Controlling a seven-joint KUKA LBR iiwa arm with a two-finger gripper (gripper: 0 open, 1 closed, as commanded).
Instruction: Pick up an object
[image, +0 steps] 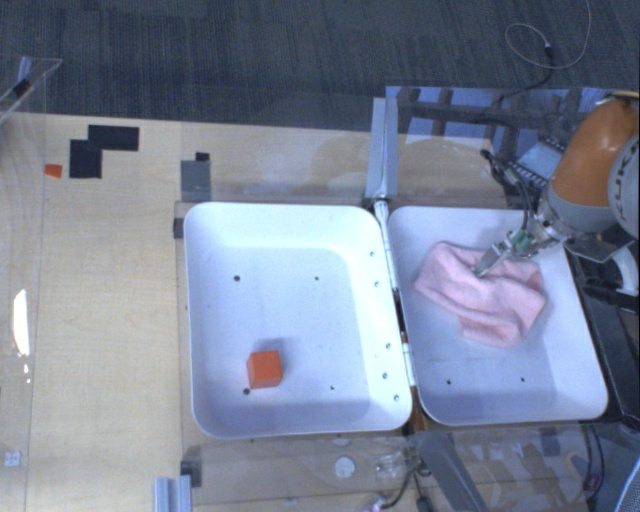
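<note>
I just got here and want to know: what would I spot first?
Probably the pink cloth, crumpled in the right white bin, with the arm's end effector down at its upper edge. Next, the little orange block sitting alone toward the front of the left white bin.

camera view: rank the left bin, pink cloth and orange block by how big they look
1. left bin, by far the largest
2. pink cloth, crumpled in the right bin
3. orange block, smallest, inside the left bin
</note>
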